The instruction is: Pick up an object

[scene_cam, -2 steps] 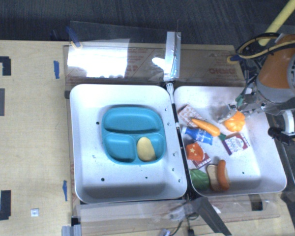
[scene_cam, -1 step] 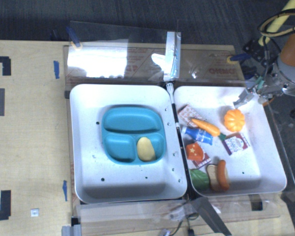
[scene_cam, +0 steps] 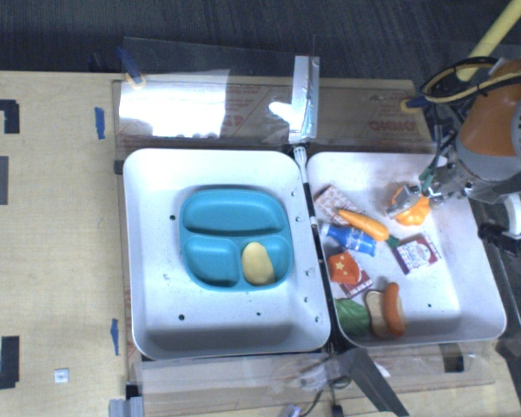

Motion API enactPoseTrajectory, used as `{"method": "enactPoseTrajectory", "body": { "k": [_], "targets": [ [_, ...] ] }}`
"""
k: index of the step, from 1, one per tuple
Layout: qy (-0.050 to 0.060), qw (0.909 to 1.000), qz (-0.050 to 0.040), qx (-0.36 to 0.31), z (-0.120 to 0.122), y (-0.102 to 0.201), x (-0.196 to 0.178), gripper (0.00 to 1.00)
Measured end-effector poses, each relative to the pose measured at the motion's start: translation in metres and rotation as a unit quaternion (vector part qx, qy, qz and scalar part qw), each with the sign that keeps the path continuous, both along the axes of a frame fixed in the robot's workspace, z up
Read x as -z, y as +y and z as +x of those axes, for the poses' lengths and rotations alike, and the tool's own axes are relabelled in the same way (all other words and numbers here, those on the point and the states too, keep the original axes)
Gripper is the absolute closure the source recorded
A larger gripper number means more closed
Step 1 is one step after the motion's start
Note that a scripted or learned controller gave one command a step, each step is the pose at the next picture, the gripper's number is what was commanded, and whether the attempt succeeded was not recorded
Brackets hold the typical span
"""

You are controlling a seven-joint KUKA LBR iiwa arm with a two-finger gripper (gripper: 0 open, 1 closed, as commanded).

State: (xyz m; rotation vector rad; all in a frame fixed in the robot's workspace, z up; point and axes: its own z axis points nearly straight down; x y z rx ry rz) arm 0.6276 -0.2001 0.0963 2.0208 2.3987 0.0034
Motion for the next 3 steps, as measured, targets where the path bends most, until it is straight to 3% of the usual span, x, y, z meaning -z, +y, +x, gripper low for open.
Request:
{"method": "enactPoseTrajectory", "body": {
  "k": [1, 2, 3],
  "targets": [
    [-0.002, 1.0000, -0.0004, 0.000, 0.001, 0.000, -0.010, 1.00],
    [-0.003, 0.9995, 0.0012, -0.033, 0.034, 0.092, -0.104, 1.00],
    [0.002, 0.9891, 0.0009, -0.147, 0.002, 0.147, -0.115, 1.00]
  ]
}}
